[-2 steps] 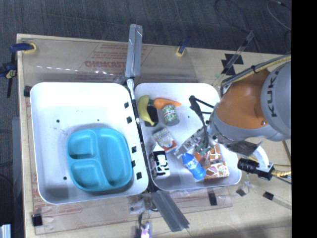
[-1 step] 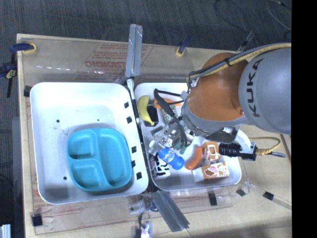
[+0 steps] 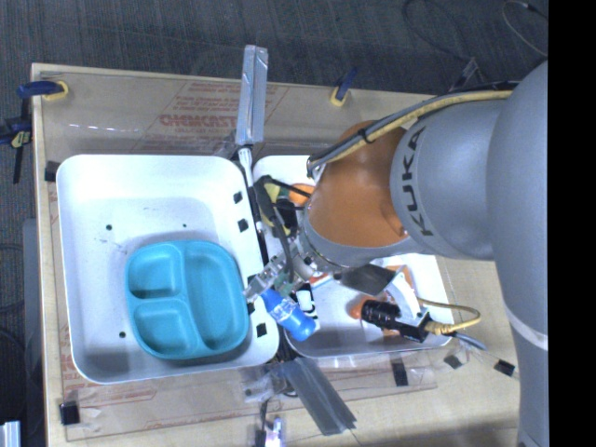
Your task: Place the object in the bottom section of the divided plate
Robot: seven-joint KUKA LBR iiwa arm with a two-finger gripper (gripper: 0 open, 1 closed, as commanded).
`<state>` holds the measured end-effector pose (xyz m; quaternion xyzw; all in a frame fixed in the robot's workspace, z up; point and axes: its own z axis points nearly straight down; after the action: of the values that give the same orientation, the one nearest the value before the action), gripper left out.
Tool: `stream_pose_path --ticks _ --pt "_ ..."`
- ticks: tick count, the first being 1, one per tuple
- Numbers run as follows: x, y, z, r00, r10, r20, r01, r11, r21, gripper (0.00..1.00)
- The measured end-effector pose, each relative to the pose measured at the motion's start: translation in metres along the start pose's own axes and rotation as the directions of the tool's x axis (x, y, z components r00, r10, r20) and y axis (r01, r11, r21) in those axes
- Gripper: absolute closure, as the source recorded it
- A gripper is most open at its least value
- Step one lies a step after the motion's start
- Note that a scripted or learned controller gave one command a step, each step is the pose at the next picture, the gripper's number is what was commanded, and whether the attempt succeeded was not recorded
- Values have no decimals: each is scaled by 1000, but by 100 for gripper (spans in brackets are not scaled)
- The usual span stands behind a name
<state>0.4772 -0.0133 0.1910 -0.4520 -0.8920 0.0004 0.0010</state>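
Observation:
A blue divided plate (image 3: 186, 298) lies in the left white bin (image 3: 93, 250), toward its near right corner, with two small sections on its left and one large section on its right. My gripper (image 3: 282, 296) hangs over the wall between the two bins, just right of the plate. It is shut on a small blue and white object (image 3: 296, 320), which sits above the right bin's near left corner. The grey and orange wrist (image 3: 358, 203) hides much of the right bin.
The right bin (image 3: 372, 347) holds several small items around the arm: an orange piece (image 3: 300, 192) at its far left and an orange and white piece (image 3: 402, 277) near the right. A metal bar (image 3: 251, 91) stands behind the bins.

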Motion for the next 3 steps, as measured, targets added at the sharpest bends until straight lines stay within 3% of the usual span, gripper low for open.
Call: stream_pose_path --ticks 1,2,3 --pt "11 9 -29 982 189 1 -189 982 -2 100" --pt "-5 26 -30 916 400 0 -400 916 1 100" --pt "24 56 -18 972 237 -2 -237 972 4 100"
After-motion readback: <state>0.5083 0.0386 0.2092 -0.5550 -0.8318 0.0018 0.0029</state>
